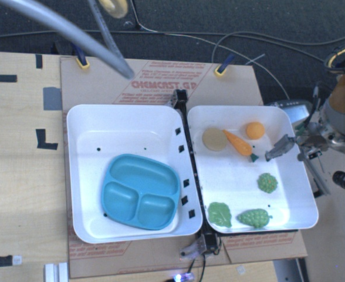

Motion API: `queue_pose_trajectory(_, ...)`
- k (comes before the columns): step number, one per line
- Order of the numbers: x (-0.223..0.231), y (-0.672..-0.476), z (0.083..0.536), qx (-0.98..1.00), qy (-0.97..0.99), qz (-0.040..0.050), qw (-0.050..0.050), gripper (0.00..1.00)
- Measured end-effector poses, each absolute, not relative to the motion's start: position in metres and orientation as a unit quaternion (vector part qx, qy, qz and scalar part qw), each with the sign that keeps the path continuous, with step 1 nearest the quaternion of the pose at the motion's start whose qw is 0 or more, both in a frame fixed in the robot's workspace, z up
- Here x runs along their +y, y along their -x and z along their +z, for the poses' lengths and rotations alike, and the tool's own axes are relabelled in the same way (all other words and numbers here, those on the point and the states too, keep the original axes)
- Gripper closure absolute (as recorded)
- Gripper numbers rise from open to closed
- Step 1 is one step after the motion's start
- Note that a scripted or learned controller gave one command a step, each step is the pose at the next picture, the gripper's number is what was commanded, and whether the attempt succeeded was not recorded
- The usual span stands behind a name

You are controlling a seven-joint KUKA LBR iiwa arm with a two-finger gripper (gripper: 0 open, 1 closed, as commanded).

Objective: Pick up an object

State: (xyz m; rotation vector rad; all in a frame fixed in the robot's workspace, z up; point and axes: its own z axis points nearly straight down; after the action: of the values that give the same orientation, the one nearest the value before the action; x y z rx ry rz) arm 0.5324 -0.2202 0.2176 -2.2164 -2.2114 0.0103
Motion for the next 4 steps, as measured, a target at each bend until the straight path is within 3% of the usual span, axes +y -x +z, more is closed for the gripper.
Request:
queue_pose_trajectory(1,-0.22,-0.535,0.223,-0.707,0.707,0.0006,0.0,0.0)
queue_pose_trajectory(3,-0.219,-0.525,0.111,-0.707,0.707,0.0021,0.003,0.0)
queue_pose_trajectory(4,-0.219,-0.525,0.084,-0.707,0.707,0.001,-0.001,0.0)
